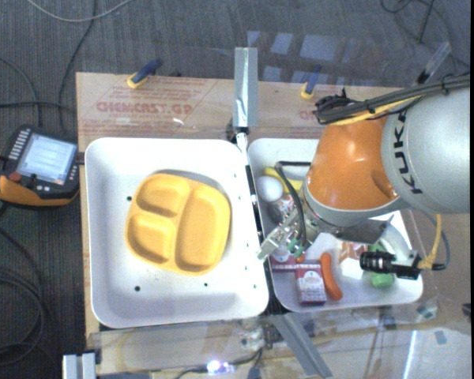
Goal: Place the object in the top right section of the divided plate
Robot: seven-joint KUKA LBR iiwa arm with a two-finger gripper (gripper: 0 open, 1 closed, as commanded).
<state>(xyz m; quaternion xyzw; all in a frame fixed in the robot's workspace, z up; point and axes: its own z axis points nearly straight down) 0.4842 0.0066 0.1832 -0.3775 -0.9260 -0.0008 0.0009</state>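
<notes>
A yellow divided plate [179, 222] lies in the left white bin [110, 290], a little left of the bin's middle. It has one long section on its right side and two smaller ones on its left, all showing bare yellow plastic. My gripper [278, 241] hangs low over the left part of the right bin [407, 294], close to the wall between the bins, among small items. The orange and grey wrist above it hides much of that bin.
In the right bin lie a white egg-like ball [268, 186], a dark red box [310, 283], an orange-red sausage [330, 275] and a green item [383, 279]. A teach pendant [38, 166] sits on the floor to the left.
</notes>
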